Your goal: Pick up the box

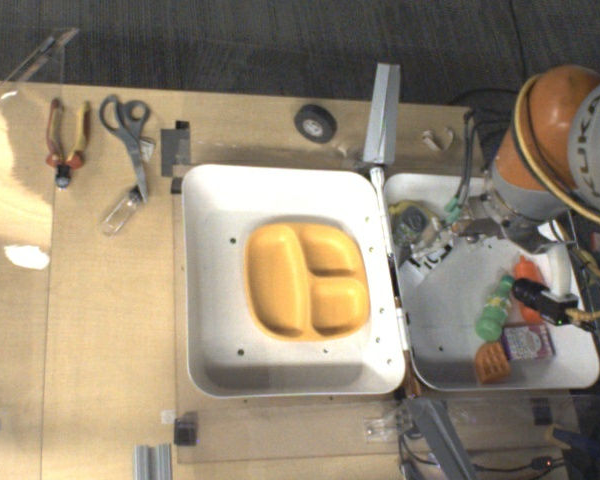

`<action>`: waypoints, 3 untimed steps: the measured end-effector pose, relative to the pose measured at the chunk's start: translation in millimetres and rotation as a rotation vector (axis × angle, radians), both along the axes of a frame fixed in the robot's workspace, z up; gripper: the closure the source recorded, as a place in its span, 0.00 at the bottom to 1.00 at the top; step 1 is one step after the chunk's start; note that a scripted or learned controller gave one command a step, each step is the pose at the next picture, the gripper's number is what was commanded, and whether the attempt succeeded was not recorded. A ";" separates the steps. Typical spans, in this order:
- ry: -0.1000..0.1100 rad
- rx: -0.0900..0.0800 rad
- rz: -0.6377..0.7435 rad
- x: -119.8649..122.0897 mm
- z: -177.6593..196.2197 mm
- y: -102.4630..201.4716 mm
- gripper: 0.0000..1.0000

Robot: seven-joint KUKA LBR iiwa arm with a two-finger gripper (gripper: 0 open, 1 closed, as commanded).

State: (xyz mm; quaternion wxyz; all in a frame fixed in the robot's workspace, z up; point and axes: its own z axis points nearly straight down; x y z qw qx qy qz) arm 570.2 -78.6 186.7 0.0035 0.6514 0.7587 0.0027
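box (527,343): we spot it lower right, in the right bin (450,368)
tool (435,236): upper right; grip state, we can't tell

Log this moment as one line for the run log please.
arm: over right bin | box: lying in right bin, not held | left bin: yellow tray

Green bottle (494,311) crowding box (527,342).
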 end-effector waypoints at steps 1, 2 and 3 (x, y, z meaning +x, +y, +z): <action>0.005 0.000 -0.006 -53.5 -34.7 -24.8 0.00; -0.004 -0.003 0.133 -10.6 -97.3 -17.6 0.00; 0.010 0.001 -0.142 45.1 -98.1 -12.9 0.00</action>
